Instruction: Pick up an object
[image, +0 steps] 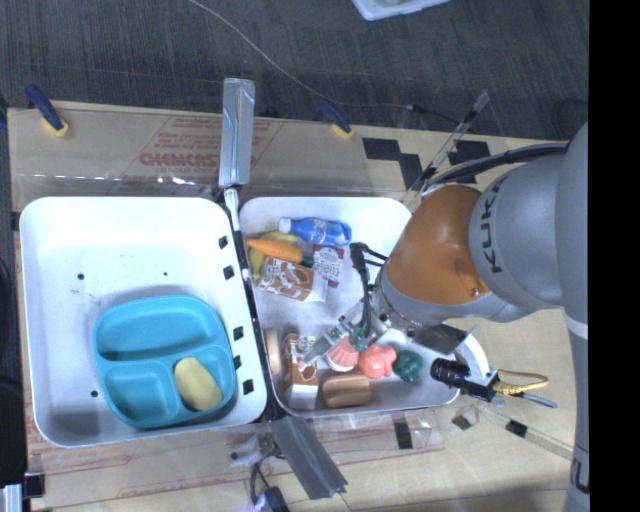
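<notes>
Camera view: left bin (40, 300) holds blue tray (150, 345); right bin (320, 207) holds clutter.

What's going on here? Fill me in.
A grey robot arm reaches from the right into the right bin, which holds a heap of toy food and packets. Its gripper is low over the pile near a pink toy. The left bin holds a blue tray with a yellow potato.

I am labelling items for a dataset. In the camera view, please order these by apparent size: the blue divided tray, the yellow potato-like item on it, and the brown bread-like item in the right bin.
1. Blue divided tray, clearly largest.
2. Brown bread-like item and yellow potato-like item: these look about alike, so no ranking.
</notes>
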